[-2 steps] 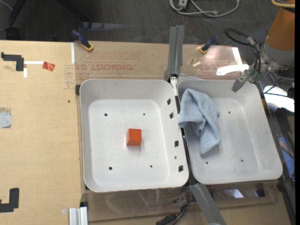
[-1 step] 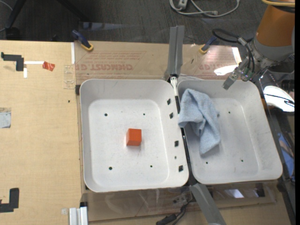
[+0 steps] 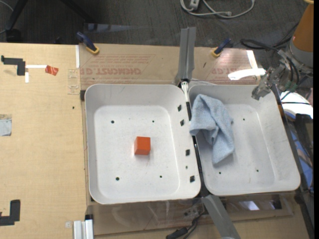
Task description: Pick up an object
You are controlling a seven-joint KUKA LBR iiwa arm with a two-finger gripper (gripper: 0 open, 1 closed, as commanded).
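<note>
a: two white bins side by side on the bench. left bin (image 3: 99,173) holding an orange block (image 3: 142,146), near the middle of the floor, lying flat.

b: right bin (image 3: 279,178) holding a light blue cloth (image 3: 215,128), crumpled, draped against the left wall.

a: and the gripper (image 3: 263,89)?

b: above the far right corner of the right bin, well apart from cloth and block. open or closed, cannot tell. nothing seen in it.
</note>
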